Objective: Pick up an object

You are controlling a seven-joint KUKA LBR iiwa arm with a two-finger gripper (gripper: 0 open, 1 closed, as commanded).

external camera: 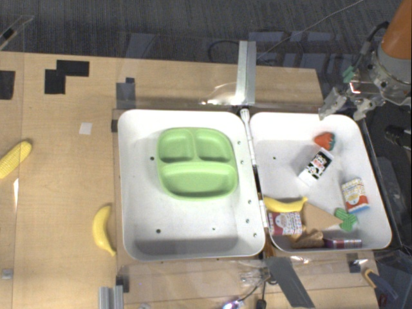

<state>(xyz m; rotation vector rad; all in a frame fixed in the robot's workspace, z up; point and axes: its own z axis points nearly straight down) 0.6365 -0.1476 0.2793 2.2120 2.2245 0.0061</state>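
Hovering at the top right, gripper sits over the far right corner of the right bin, fingers look spread apart with nothing between them, one fingertip left near the bin's rim and the other right; grey arm with orange band comes in from the right edge. Right bin contents: strawberry near the far side, black-and-white milk carton just below it and touching or nearly so, small white-orange-blue carton by the right wall, green toy piece just below that, banana against the left wall, dark red packet beneath the banana, brown item and a purple marker-like thing along the near wall, tan cardboard piece between them. Left bin holds a green divided plate, flat, roughly centred. Outside the bins on the wood bench: second banana just left of the left bin, corn cob at far left edge, well apart
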